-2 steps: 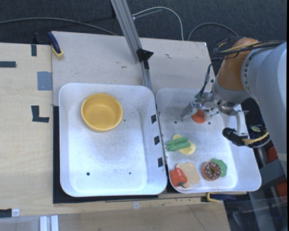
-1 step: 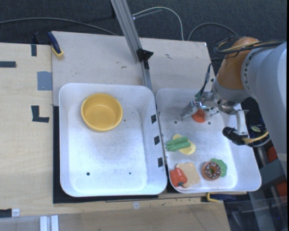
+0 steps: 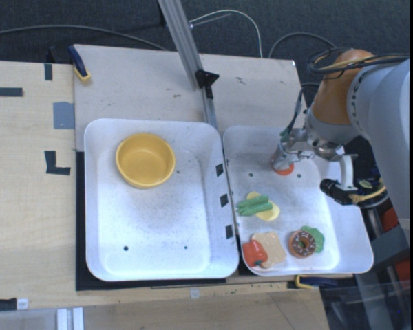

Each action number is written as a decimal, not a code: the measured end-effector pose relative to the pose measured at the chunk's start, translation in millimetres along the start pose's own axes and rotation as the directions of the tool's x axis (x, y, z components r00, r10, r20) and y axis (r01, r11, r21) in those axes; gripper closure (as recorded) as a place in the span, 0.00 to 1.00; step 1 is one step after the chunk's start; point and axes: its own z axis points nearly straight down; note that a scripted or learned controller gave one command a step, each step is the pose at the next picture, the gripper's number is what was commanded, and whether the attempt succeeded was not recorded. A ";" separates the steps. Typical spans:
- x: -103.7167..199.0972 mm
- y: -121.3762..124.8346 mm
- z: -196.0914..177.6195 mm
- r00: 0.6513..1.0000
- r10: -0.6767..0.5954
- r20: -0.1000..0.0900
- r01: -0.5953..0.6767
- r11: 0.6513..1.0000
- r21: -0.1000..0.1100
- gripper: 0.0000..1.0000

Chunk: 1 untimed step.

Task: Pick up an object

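The jaws (image 3: pixel 283 162) sit low in the right bin (image 3: pixel 344 253), over a small red object (image 3: pixel 284 170). Whether they are apart or together is unclear. A yellow bowl (image 3: pixel 145 159) rests in the left bin (image 3: pixel 103 253).

Grey arm (image 3: pixel 382 102), orange band (image 3: pixel 334 91), black cables, metallic claw (image 3: pixel 285 161).

I'm seeing open floor across the left bin (image 3: pixel 103 253) around the yellow bowl (image 3: pixel 145 159); toys (image 3: pixel 282 243) are crowding the right bin's (image 3: pixel 354 253) near end.
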 end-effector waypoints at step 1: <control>3.4 9.2 -59.0 1.000 0.001 -0.003 -0.001 1.000 0.001 1.00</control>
